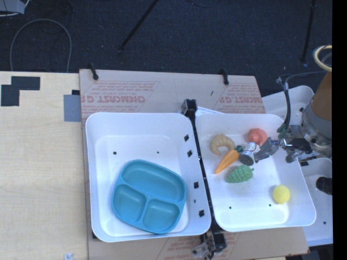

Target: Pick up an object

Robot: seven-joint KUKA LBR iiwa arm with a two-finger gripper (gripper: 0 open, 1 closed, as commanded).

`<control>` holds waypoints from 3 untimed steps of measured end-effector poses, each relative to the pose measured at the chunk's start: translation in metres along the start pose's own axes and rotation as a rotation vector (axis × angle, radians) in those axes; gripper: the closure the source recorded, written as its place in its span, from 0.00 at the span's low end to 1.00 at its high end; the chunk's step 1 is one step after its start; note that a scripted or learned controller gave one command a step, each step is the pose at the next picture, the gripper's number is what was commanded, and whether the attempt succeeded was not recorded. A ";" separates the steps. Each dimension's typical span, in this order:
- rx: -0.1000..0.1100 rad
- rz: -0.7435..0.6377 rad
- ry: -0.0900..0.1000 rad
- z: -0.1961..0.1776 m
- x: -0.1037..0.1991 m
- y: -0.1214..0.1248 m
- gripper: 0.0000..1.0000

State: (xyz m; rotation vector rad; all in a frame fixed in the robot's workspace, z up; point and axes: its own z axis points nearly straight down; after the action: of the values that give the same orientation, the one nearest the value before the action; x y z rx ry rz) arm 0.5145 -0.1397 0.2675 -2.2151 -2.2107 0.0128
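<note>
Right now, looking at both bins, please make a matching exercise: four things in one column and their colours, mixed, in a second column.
Things:
1. tray
2. carrot
3. lemon
4. grapes

Colours:
A. green
B. blue
C. yellow
D. orange

Pairs: 1-B, 2-D, 3-C, 4-A

A blue plastic divided tray (149, 195) lies in the left white bin (103, 145), while the right white bin (255, 218) holds a tan croissant (222, 143), orange carrot (226, 161), green bumpy fruit (239, 174), red-orange ball (257, 135) and, nearer right, yellow lemon (281, 194).
</note>
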 end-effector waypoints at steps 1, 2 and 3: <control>-0.011 -0.002 -0.002 -0.006 0.000 0.002 0.00; -0.006 -0.002 0.000 0.043 0.009 0.006 0.00; -0.005 -0.002 0.000 0.105 0.016 0.009 0.00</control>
State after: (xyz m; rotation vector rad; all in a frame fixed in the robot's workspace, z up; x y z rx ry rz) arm 0.5216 -0.1238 0.1628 -2.2157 -2.2154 0.0070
